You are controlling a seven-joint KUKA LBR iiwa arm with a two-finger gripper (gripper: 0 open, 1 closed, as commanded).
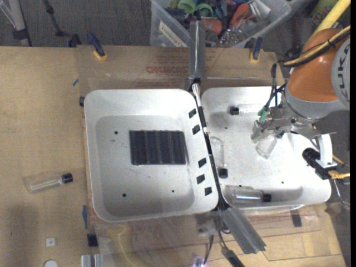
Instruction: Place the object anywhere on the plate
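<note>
Gripper [268,131] sits over the right bin [311,191], and the arm is cut off at the right edge. Its tip is a blurred, glare-washed cluster, so wide or narrow cannot be told. A clear vial-like shape [266,147] shows directly under it, overlapping it in the view (gripped or just lying on the bin floor: cannot tell). Other clear vials are faint against the white: near-wall vial [245,194], divider vial [215,152], far vial [240,110]. Plate [157,147], dark and ribbed, lies in the left bin [92,149], well apart from the gripper.
</note>
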